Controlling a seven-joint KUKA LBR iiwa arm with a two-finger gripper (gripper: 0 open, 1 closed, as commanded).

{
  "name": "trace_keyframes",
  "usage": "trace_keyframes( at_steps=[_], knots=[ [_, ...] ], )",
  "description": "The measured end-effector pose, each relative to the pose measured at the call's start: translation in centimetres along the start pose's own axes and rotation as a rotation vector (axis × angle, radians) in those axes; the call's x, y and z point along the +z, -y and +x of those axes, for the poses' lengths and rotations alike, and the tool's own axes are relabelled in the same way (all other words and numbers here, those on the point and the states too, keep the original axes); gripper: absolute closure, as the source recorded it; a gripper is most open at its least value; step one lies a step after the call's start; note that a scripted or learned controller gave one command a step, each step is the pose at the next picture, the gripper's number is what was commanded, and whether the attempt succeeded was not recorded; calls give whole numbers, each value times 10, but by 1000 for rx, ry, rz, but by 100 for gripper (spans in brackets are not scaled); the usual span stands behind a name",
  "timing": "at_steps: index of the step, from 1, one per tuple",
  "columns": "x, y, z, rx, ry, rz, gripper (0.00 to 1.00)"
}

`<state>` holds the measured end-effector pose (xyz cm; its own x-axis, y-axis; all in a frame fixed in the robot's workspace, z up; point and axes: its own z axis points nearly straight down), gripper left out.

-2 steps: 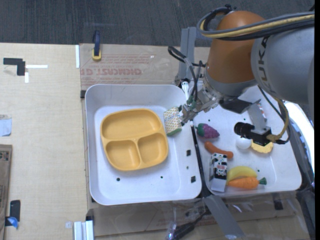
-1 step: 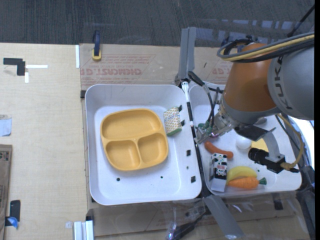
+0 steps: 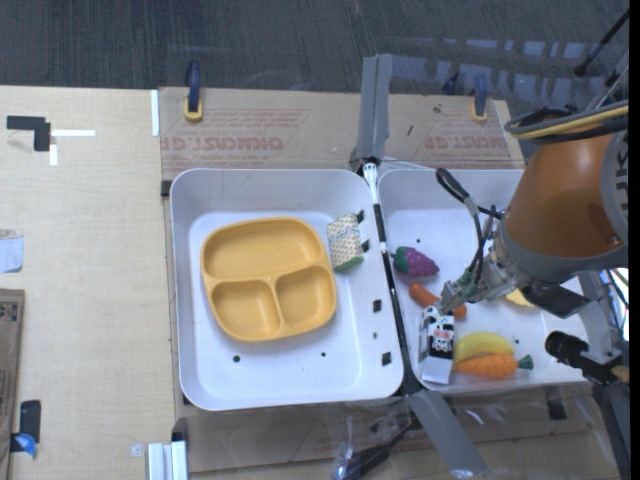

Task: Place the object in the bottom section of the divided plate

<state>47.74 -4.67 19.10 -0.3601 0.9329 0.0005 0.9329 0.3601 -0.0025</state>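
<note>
Overhead view of two white bins on a tabletop [image 3: 80,298]. The grey arm [image 3: 565,213] with its orange band reaches into the right bin [image 3: 440,198], and the jaws [image 3: 462,294] hang low over that bin's middle; whether they are spread or pressed together cannot be told, and nothing is seen between them. Just left of the jaws lies a small orange carrot [image 3: 423,294], with a purple bunch of grapes [image 3: 414,261] a little beyond it. Directly below the jaws stands a black-and-white cow carton [image 3: 437,340], touching a yellow banana [image 3: 482,345] and a larger carrot [image 3: 488,366] to its right. Well to the left of the jaws, in the left bin [image 3: 290,383], rests the yellow divided plate [image 3: 268,278]. A patterned packet [image 3: 345,240] lies against the plate's edge on the side nearer the jaws.
</note>
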Motion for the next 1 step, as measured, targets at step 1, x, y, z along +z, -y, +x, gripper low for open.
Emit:
trace_keyframes(
  at_steps=[1],
  knots=[
    [0,8,-20,-398,0,-1,100]
  ],
)
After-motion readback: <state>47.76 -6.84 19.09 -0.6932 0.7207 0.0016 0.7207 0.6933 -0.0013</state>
